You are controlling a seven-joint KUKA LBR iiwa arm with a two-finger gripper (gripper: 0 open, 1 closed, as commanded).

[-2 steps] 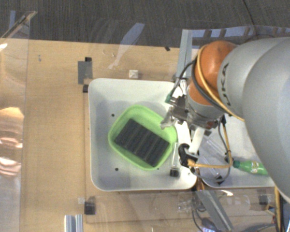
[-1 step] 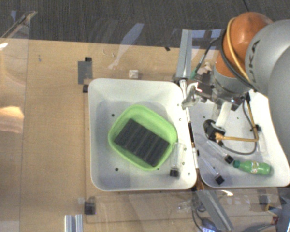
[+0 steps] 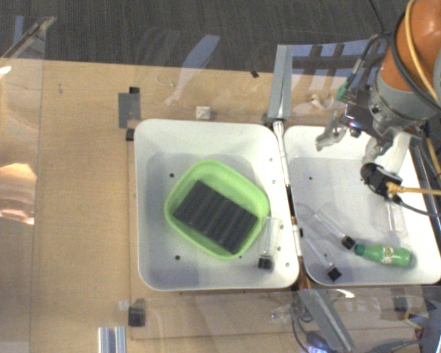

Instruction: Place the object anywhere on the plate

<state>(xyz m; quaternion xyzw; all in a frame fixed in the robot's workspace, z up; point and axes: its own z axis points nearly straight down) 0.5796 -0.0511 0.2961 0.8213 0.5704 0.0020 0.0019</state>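
Note:
A lime green plate (image 3: 182,197) lies in the left bin (image 3: 151,160). On it rests a dark grey ribbed rectangular pad (image 3: 214,214), lying flat and slightly turned. My gripper (image 3: 331,134) hangs over the back left corner of the right bin (image 3: 426,271), well away from the plate, with nothing visible in it.
A clear tube with a black cap (image 3: 267,247) lies just off the plate's right rim in the left bin. The right bin holds a green bottle (image 3: 383,254) near the front and several clear tubes (image 3: 328,225). The divider between the bins (image 3: 285,190) runs front to back.

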